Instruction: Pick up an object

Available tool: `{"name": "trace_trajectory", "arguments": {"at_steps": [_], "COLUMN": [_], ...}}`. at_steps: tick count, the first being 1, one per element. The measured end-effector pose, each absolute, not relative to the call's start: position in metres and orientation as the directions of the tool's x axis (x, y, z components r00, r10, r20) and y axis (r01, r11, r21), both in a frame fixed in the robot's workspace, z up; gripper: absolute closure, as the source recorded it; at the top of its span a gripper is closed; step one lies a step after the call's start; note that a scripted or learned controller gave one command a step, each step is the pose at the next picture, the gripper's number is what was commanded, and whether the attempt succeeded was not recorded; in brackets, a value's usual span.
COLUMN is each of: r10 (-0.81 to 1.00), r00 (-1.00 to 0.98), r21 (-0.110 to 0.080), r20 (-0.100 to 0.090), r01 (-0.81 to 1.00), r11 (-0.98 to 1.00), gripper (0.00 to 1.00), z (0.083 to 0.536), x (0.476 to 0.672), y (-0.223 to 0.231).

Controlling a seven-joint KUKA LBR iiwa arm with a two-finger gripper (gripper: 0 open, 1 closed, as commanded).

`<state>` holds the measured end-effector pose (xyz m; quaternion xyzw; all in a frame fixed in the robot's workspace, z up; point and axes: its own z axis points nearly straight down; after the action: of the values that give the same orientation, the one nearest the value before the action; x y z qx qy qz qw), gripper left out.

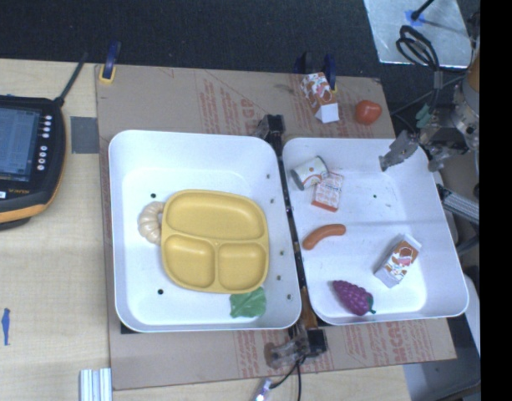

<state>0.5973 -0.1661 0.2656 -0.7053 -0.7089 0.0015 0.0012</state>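
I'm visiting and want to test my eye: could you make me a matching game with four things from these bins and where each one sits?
Things:
1. yellow tray
2. purple grapes
3. sausage
4. green leaf

Places:
A. near front edge of the right bin
B. middle of the left bin
C. left bin, front, beside the tray's corner
D. right bin, near its left wall, midway

Pairs: 1-B, 2-A, 3-D, 4-C
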Motion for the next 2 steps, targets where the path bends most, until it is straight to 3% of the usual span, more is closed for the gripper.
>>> {"name": "trace_trajectory", "arguments": {"at_steps": [1,2], "r10": [1.000,1.000], "r00": [-0.005,-0.004], "r21": [-0.006,-0.005], "r20": [-0.001,0.000], "r01": [1.000,1.000], "r11": [0.005,0.004], "gripper": [0.00,0.00], "z": [0.168,0.175], "x": [0.601,0.476], "y": [-0.212,-0.212]}}
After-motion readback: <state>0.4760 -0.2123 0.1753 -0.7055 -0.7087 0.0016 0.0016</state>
